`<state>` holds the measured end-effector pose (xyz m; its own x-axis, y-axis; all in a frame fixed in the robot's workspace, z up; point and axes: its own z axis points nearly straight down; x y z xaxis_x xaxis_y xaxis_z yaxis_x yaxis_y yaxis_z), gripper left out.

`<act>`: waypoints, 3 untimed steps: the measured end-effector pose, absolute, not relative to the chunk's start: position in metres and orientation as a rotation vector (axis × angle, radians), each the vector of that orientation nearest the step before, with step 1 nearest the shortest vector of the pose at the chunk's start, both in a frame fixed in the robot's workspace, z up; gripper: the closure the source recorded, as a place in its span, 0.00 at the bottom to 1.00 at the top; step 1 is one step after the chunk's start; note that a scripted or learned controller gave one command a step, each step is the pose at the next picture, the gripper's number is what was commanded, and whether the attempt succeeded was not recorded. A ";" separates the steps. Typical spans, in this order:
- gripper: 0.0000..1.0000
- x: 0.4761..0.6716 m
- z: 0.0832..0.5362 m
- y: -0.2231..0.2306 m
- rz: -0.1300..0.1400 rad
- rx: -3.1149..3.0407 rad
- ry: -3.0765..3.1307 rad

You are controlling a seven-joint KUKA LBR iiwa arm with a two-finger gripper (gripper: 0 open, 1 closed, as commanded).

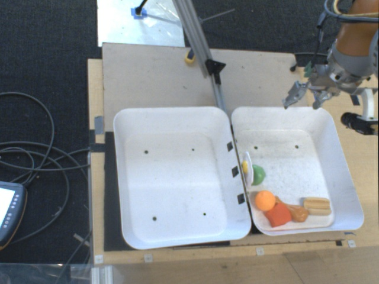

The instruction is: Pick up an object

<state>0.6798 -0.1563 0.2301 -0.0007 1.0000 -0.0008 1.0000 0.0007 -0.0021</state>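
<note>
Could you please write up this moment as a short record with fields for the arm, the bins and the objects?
gripper: fingers spread, holding nothing, above the far rim of the right bin
left bin: white, shallow
right bin contents: green ball, orange ball, red block, tan bread-like piece
object position: clustered at the near edge of the right bin
task state: nothing picked up yet

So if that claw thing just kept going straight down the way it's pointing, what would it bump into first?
Probably the back rim of the right bin. The gripper, fingers spread and aimed down, hangs about over that edge, far from the toys at the front; depth is hard to judge.
</note>
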 end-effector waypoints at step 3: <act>1.00 0.690 0.154 -0.158 -0.004 -2.216 -2.235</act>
<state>0.6896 -0.1580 0.1543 -0.0085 1.0000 -0.0026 0.9999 0.0085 0.0059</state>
